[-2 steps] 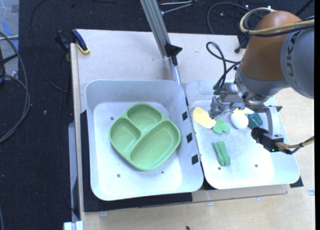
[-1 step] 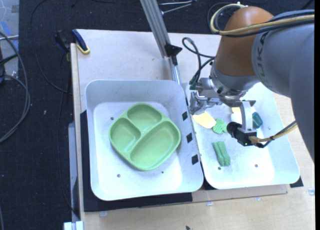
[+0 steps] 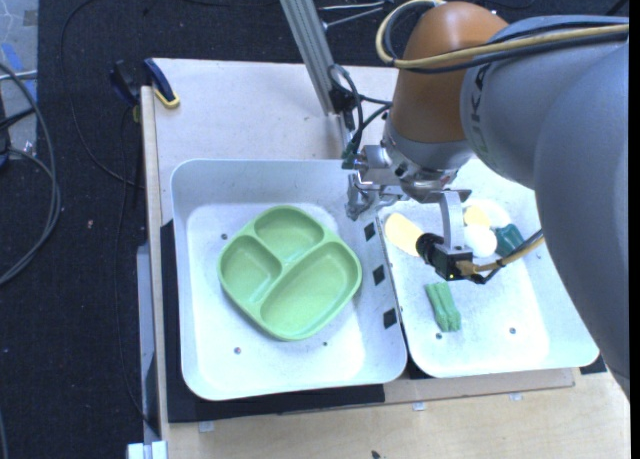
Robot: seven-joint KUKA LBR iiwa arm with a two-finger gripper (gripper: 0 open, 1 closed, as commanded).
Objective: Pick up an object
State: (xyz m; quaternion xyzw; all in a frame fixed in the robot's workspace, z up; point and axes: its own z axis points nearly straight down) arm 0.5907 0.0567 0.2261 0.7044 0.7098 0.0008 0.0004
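My gripper [image 3: 400, 209] hangs under the orange wrist band, over the near-left corner of the right bin [image 3: 515, 332]. Its two fingers stand wide apart, so it is open, with the left finger over the wall between the bins. A pale yellow rounded object [image 3: 402, 234] lies in the bin just below the gap between the fingers, and I see no grip on it. A green block [image 3: 443, 308] lies further toward the front. A white rounded piece [image 3: 483, 241], a yellowish piece [image 3: 478, 215] and a teal piece [image 3: 510, 238] sit close together to the right.
The left bin [image 3: 205, 217] holds a light green divided plate [image 3: 290, 272]. A slanted metal pole [image 3: 305, 27] rises behind the bins. The grey arm covers the right bin's far right side. Cables lie on the dark floor to the left.
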